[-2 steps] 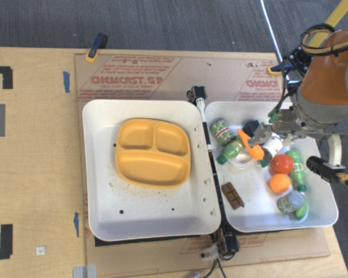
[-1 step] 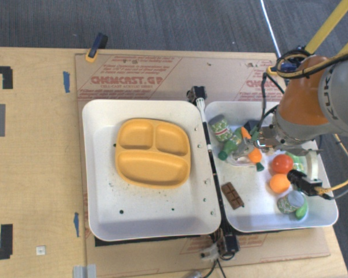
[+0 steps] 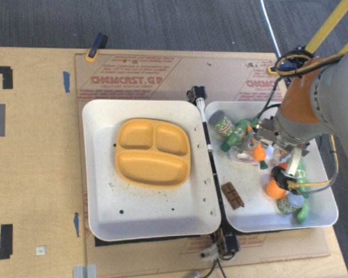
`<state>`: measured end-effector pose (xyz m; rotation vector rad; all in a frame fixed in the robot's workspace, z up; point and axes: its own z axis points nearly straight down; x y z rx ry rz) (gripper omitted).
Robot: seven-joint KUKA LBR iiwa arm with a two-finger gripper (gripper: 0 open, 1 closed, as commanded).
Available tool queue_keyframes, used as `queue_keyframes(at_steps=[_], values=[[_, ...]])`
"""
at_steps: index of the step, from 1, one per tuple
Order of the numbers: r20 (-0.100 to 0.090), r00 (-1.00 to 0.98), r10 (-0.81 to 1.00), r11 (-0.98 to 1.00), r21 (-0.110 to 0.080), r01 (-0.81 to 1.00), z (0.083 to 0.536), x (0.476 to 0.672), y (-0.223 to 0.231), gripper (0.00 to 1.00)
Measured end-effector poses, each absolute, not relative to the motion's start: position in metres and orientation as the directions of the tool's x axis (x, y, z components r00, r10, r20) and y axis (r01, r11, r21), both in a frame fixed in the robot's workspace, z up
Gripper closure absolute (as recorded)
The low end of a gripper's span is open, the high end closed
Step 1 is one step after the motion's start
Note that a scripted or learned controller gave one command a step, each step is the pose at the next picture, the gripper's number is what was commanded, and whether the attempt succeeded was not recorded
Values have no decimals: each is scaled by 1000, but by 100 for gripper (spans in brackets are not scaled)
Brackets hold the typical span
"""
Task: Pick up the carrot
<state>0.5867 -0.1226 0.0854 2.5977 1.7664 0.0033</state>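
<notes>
The carrot, a small orange piece with a green tip, lies in the upper middle of the right bin. My gripper hangs low over the bin, directly above the carrot and partly covering it. The grey wrist with its orange band reaches in from the right. I cannot make out whether the carrot is between the gripper's parts or just lying under them.
Near the carrot lie a green bottle and a grey-green can. A brown chocolate bar sits near the bin's left wall. An orange ball and green items crowd the lower right. The left bin holds a yellow divided plate.
</notes>
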Motion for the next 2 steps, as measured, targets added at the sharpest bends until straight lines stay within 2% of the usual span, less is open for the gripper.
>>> queue_keyframes(at_steps=[1, 2], values=[[2, 367, 930, -367, 3, 930, 95, 587, -123, 100], [0, 368, 930, -368, 1, 930, 240, 608, -137, 100]])
